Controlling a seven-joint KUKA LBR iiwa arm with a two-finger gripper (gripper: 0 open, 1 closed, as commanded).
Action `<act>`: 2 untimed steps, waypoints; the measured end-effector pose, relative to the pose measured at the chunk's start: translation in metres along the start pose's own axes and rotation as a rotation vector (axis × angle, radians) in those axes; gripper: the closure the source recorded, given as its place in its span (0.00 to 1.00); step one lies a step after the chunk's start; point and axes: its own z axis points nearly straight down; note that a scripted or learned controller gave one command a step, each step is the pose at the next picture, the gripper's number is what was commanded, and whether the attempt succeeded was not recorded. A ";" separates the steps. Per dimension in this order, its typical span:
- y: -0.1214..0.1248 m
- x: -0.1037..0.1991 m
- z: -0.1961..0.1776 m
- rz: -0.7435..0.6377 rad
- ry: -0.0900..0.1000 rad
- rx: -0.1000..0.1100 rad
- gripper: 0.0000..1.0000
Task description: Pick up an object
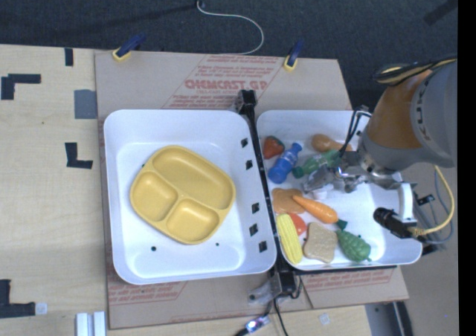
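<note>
The right bin (387, 253) was crowded: a blue bottle (283, 165), a carrot (315, 209), a corn cob (288, 238), a bread slice (321, 242) and a green vegetable (352, 246) lay close together. The left bin (123, 149) held a yellow divided plate (182, 193). The arm (405, 123) reached in from the right, its tool (327, 175) low over the toys just above the carrot; its grip could not be made out. Bare floor remained along the right bin's right side.

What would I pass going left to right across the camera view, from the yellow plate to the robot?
Yellow divided plate → blue bottle → toy carrot → gripper → orange band of the arm.
</note>
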 end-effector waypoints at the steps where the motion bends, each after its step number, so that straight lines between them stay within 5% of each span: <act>1: 0.000 0.001 0.012 0.000 -0.001 -0.004 0.00; 2: 0.001 0.001 0.000 -0.001 -0.002 -0.006 1.00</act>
